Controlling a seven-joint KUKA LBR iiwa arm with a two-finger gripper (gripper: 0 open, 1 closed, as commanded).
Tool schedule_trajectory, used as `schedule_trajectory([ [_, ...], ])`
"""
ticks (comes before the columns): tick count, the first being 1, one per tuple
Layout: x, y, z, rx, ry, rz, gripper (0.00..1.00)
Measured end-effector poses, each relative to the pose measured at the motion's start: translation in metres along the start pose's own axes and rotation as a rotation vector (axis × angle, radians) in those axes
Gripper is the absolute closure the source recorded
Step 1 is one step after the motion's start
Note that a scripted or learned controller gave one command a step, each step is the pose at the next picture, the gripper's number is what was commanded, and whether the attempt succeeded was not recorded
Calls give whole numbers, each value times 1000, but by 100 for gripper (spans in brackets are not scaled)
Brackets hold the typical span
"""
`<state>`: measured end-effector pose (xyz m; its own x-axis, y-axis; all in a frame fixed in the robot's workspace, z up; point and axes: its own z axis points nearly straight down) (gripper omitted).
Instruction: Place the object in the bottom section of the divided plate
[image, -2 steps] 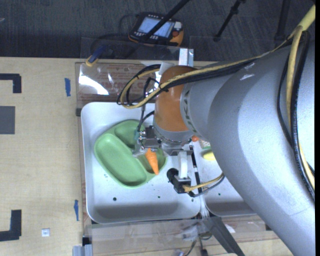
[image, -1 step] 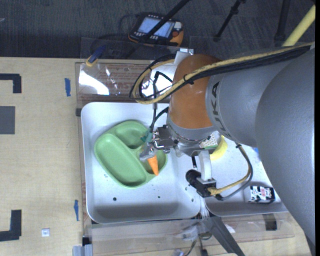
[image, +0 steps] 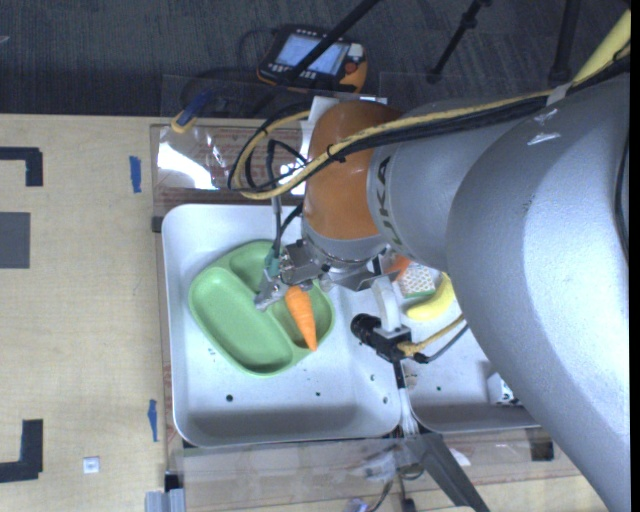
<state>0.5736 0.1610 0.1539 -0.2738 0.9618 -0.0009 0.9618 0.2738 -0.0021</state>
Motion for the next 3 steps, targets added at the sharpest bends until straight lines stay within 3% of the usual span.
schedule_trajectory([
  [1, -34, -65, -13, 6, 2, 126, 0],
  [2, -86, -92, -132, 3, -1, 253, 0],
  [3, -83, -49, -180, 2, -2, 577, 0],
])
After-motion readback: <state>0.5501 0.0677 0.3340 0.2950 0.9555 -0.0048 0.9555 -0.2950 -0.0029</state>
